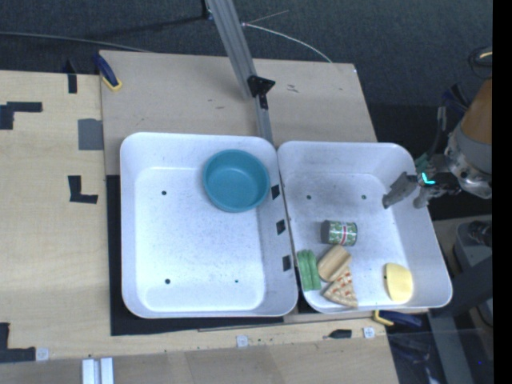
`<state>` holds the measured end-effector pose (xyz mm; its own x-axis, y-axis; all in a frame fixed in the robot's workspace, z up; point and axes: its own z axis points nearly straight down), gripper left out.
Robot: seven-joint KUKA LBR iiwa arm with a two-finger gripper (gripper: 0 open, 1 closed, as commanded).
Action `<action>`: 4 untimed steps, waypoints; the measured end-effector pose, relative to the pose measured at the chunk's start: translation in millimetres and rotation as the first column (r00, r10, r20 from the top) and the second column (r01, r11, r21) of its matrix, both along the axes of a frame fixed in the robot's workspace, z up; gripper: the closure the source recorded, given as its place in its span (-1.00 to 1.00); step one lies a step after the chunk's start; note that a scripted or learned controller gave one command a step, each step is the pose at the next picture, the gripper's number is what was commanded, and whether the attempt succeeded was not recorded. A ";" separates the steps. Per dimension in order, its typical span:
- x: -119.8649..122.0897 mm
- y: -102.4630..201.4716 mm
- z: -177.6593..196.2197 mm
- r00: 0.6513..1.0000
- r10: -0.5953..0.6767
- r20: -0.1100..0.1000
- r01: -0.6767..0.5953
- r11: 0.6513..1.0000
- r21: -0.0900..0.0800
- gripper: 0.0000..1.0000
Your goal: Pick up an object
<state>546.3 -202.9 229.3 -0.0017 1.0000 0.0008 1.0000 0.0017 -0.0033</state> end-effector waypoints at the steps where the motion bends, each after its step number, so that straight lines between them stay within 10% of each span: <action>1: 0.4 0.0 0.6 1.000 0.000 0.002 0.000 1.000 0.000 -1.00; 4: 7.4 10.8 -138.3 1.000 0.002 0.012 -0.002 1.000 -0.004 -1.00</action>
